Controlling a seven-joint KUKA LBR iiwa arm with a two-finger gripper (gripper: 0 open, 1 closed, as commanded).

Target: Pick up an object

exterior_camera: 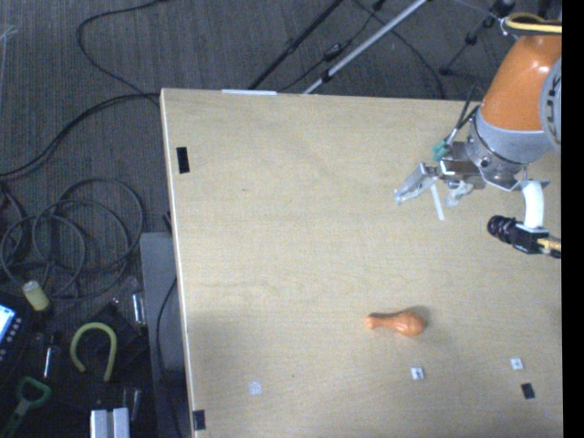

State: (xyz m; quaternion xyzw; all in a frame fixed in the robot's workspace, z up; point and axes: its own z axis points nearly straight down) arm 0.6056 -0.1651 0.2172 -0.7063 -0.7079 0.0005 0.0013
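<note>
The gripper (424,192) hangs above the wooden bench top (292,245), fingers spread and holding nothing, with the orange gourd-shaped object (398,323) well below it, apart.

On the bench (274,245), the pear-shaped object (399,322) lies nearer the camera than the hand (424,190).

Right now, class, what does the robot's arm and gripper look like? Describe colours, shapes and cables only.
The arm has a rounded orange band above a grey wrist ring. The gripper is pale metal with thin whitish fingers. A small green part sits beside it, with a black fitting on a white bracket.
</note>
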